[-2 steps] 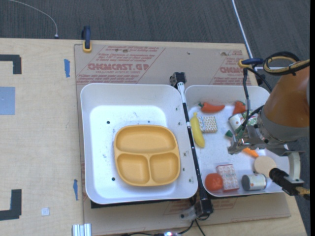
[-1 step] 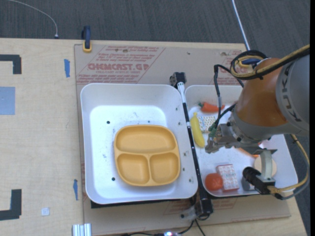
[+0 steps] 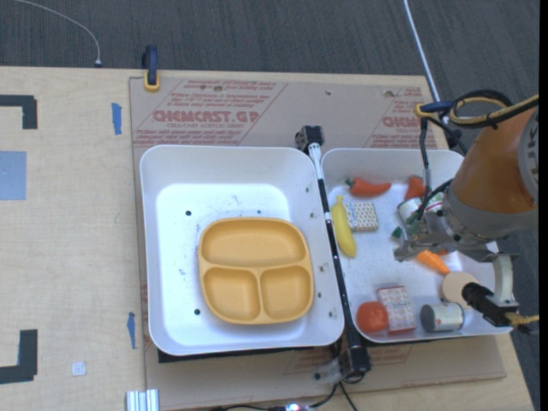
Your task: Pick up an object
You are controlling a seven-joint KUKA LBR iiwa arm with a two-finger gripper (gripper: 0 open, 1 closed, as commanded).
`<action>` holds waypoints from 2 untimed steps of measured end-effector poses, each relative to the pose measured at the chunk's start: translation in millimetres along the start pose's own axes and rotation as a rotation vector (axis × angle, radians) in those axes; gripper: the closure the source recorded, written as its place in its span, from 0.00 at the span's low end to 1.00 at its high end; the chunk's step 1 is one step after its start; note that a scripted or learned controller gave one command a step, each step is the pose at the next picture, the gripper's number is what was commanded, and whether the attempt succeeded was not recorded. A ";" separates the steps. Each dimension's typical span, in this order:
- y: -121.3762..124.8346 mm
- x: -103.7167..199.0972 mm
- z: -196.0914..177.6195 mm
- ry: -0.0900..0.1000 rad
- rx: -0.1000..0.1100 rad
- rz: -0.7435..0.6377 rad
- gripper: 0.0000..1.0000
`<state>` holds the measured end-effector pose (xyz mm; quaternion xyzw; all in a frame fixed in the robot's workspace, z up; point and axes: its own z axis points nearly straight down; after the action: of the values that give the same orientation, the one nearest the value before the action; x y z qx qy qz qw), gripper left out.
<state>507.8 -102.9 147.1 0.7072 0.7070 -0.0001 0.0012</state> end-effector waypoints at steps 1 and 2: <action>23.1 84.4 -37.9 0.003 0.000 -0.003 1.00; -10.0 36.7 -37.7 0.002 0.003 -0.001 1.00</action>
<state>497.7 -66.1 184.7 0.7071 0.7071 -0.0004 -0.0005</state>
